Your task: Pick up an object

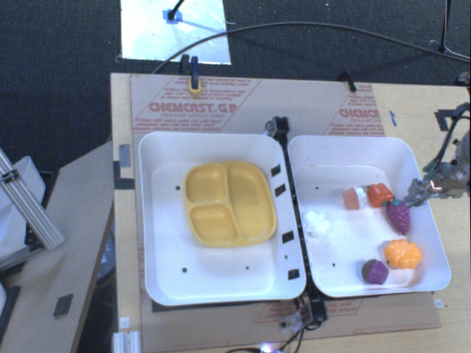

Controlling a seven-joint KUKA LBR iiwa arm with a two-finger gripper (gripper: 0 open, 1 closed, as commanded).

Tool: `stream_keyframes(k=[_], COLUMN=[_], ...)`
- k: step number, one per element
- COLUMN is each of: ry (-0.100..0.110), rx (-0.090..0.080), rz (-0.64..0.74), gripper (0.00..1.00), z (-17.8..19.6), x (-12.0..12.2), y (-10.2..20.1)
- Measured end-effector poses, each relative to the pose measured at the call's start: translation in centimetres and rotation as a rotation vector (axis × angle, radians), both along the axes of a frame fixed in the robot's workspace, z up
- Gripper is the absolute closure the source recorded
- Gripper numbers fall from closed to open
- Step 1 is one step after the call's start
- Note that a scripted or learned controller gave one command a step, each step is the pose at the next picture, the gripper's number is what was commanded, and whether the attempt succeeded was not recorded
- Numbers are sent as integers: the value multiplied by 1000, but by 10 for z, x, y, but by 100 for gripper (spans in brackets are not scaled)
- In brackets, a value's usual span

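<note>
Figure: overhead view of the bench at one instant of a pick attempt. The gripper (pixel 416 194) hung over the right rim of the right bin (pixel 346 149), entering from the right; at this size it could not be told whether the jaws were released or clenched, and nothing was visibly between them. Directly beneath and just left of the jaws lay a purple grape bunch (pixel 398 216), apparently the nearest candidate for the task. An orange-red piece (pixel 380 194) sat just left of the jaws, touching or nearly touching the grapes, with a small pink-and-white item (pixel 355 198) beyond it. Farther below the jaws rested an orange pumpkin-shaped toy (pixel 403 254) and, beside it, a purple object (pixel 375 272). A white lump (pixel 317 222) lay well left of the jaws, near the divider. The left bin (pixel 158 197) held a yellow compartment plate (pixel 229 203), far from the jaws.

Risks, as judged: the grapes lay close to the bin wall, so a descending finger could strike the rim; their rounded, knobbly surface might slip from a closing grip; crowding by the orange-red piece could deflect a finger or yield a double grasp.
</note>
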State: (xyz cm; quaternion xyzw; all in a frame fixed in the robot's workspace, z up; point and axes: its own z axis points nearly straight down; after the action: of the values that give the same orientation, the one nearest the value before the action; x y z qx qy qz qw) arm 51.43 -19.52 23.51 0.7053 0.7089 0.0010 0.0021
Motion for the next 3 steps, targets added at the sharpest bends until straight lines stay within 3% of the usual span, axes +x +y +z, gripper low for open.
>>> stream_keyframes(k=[2,3], ry=[1,0], rx=[3,3], rz=[5,5], gripper=[100,100], z=[15,17], x=[26,51], y=[103,156])
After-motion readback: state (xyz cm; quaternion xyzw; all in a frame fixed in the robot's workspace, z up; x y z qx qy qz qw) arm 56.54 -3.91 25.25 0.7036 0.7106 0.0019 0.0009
